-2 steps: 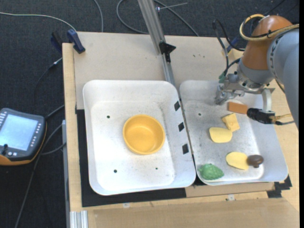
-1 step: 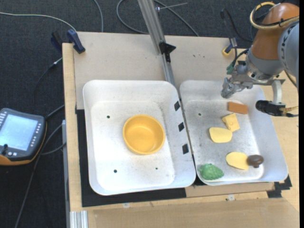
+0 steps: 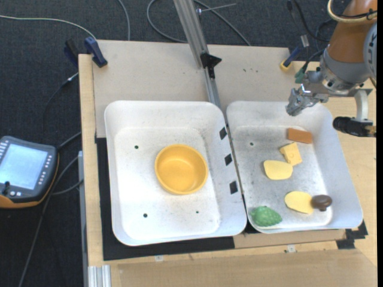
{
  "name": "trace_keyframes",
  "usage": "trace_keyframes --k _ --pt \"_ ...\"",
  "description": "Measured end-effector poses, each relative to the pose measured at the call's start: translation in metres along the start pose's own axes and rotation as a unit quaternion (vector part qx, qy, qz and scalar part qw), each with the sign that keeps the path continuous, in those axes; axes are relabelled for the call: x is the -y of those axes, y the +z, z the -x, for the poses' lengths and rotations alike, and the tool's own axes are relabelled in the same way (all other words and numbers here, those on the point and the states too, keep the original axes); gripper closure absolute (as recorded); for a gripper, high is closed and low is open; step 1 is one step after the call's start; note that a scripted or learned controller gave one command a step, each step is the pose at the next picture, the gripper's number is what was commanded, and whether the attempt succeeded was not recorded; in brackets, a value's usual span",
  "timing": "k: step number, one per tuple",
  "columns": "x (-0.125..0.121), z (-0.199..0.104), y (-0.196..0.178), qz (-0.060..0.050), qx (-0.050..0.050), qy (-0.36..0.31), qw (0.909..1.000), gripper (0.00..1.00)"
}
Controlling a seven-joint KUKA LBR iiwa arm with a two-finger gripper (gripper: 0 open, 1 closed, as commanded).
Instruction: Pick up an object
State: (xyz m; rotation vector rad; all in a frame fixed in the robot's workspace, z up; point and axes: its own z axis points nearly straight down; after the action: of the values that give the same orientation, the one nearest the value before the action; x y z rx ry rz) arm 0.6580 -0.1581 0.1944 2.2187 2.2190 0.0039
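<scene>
The yellow bowl (image 3: 181, 168) sits round and upright in the left bin (image 3: 119, 124); the right bin (image 3: 341, 160) holds an orange block (image 3: 299, 136), yellow pieces and a green lump (image 3: 265, 216); the gripper (image 3: 297, 103) hangs above that bin's far edge.

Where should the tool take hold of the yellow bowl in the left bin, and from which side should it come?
Grip the yellow bowl by its rim, probably from straight above, with one finger inside and one outside. It stands upright with its mouth open, alone in the left bin, so any part of the thin rim is free. The tool hovers over the right bin's far edge.
</scene>
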Motion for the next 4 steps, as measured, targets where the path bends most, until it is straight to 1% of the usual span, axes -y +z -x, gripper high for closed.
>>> trace_keyframes --k 1,2,4 --pt "-0.001 0.000 -0.026 0.000 0.000 0.000 1.0000 1.00" --pt "0.012 -0.044 -0.033 -0.002 -0.001 -0.002 1.0000 1.00" --pt "0.044 -0.142 -0.051 -0.002 -0.001 -0.002 1.0000 1.00"
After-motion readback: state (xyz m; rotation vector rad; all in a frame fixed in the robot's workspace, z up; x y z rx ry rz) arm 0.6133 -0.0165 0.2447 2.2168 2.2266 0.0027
